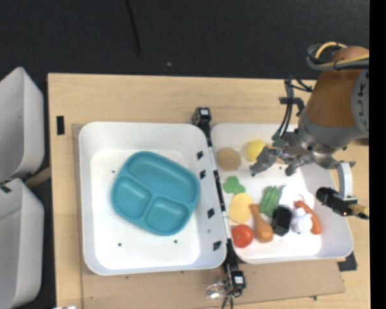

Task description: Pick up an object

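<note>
Objects for picking sit in the right bin [334, 246], frame's lower right w/ the arm above. Worktop [135, 98] is pale wood, on a dark floor; two white padded shapes [9, 172] at the left edge. Left bin [96, 237] holds a teal divided plate [156, 192], three compartments, lying flat.

Jaws [278, 159] hang over the upper middle of the right bin, spread apart w/ nothing between them: one dark finger [262, 162] points lower left, the other sits to its right. Grey wrist & orange band rise to the upper right.

Nearest to the jaws: a yellow round piece [255, 149], just upper left of the left finger, close, can't tell if touching. A tan round disc [229, 158] lies further left, near the bin wall. Below the jaws, apart from them: small green leafy piece [233, 186], yellow pear-like piece [240, 207], green veg [270, 199], tan drumstick shape [261, 223], red tomato-like ball [242, 235] at the bottom, black block [282, 220], white & orange item [303, 220] at the right of the cluster. All small plastic toy foods, glossy, packed near each other in the bin's lower half.
</note>
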`<state>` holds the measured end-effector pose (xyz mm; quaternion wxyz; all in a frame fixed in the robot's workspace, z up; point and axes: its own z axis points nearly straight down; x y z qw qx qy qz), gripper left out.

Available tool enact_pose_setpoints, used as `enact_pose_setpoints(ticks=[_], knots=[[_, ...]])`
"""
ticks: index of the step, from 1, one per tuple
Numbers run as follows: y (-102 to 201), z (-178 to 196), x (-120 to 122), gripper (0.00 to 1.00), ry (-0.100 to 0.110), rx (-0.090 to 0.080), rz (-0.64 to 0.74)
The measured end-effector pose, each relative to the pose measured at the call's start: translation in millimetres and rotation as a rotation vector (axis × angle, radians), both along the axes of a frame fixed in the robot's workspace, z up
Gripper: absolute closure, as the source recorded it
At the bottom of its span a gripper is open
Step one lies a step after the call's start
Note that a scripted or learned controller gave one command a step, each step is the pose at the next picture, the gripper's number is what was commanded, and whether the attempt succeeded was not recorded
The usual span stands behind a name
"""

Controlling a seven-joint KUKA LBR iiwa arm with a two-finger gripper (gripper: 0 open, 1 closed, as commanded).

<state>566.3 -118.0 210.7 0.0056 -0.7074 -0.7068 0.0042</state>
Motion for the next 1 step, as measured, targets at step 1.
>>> enact_pose_setpoints(ticks=[1], knots=[[0.0,6.6,2.4,0.0,-0.012,-0.002,0.003]])
